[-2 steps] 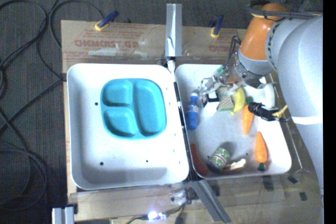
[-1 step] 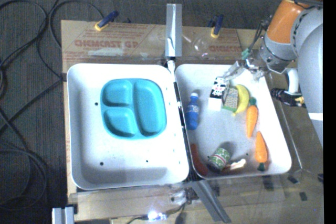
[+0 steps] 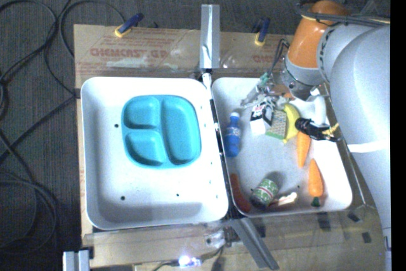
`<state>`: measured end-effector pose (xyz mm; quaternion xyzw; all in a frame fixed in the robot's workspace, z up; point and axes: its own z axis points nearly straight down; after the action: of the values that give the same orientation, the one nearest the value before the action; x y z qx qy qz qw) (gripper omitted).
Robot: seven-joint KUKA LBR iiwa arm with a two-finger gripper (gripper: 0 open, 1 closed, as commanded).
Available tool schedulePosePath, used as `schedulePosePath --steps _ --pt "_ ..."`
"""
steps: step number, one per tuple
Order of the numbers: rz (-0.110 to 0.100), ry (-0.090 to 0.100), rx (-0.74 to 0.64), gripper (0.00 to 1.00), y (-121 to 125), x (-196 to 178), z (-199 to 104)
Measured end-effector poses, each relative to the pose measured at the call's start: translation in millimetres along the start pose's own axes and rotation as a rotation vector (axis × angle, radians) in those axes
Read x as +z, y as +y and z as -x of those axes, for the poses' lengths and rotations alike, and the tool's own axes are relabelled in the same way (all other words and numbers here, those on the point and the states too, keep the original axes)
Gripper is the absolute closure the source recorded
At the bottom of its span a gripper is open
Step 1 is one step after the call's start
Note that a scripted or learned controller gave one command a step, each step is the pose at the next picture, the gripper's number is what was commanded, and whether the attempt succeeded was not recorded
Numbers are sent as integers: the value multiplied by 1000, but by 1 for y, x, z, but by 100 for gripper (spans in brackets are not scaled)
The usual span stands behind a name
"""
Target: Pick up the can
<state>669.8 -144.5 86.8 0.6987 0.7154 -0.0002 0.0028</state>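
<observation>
Seeing the hand (image 3: 265,93) low in the right bin (image 3: 346,200), at its far edge among clutter just left of a banana (image 3: 291,118); I can't tell its state from here. Can (image 3: 266,189) lies on its side near the bin's front edge, well apart from the hand. Blue bottle (image 3: 232,134) sits by the left wall, two carrots (image 3: 309,162) on the right; blue tray (image 3: 162,130) in the left bin (image 3: 101,200).

Arm (image 3: 361,92): big smooth rounded housing, light grey, glossy, with a faint seam line across the lower shell. Orange band (image 3: 307,41) above the wrist, domed and shiny, with a dark ring at its top edge. Gripper (image 3: 269,93) end is small dark-and-metal hardware with thin black cables looping alongside.
</observation>
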Motion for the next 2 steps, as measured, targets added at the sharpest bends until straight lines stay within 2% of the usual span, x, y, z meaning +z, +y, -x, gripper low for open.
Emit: schedulePosePath --steps 1,2 --pt "-4 0 56 0 -3 -84 80" --pt "4 3 377 0 -109 -14 41"
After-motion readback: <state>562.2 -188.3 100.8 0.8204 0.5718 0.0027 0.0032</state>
